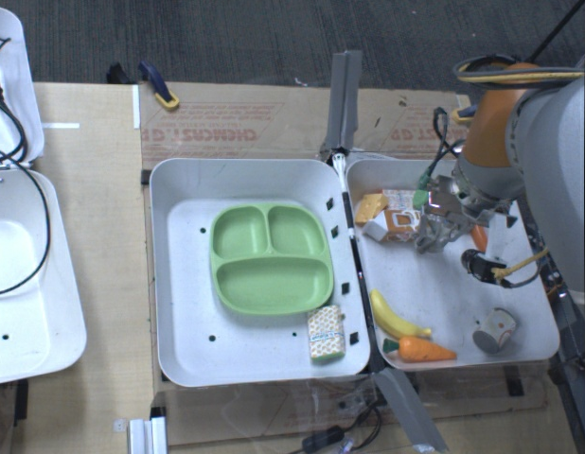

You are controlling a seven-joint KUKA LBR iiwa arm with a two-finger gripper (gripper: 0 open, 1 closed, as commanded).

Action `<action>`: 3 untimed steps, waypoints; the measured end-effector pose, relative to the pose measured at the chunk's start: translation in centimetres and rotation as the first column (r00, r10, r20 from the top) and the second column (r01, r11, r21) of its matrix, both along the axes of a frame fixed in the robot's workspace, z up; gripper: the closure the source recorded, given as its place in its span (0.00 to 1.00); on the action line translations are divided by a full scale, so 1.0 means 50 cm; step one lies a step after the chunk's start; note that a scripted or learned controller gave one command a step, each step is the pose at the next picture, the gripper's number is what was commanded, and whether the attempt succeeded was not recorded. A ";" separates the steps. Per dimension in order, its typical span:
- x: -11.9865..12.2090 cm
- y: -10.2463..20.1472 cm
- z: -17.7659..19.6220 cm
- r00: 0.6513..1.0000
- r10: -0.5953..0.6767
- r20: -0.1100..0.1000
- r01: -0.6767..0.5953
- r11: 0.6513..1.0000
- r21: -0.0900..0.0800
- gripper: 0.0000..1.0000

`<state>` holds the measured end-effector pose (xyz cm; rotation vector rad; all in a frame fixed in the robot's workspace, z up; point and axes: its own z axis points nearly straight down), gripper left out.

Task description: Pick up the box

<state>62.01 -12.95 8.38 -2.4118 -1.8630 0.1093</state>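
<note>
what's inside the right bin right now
Right bin holds a banana, carrot, grey cup and a box by the gripper. The arm covers its far right corner.

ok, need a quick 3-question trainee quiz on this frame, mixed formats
1. True or false: the green plate lies in the left bin.
2. What lies nearest the banana in the right bin? A) carrot B) grey cup C) patterned box
3. Fill in: the gripper sits beside the orange-and-white ___.

Key: 1 true; 2 A; 3 box.
</note>
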 end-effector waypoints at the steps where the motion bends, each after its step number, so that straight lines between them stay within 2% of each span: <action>1: -0.034 0.137 0.214 0.961 -0.255 0.110 0.260 0.965 -0.031 1.00; 2: -0.005 0.125 0.616 0.934 -0.339 0.110 0.344 0.938 -0.032 1.00; 3: 0.055 0.215 0.710 0.942 -0.317 0.110 0.322 0.946 -0.033 1.00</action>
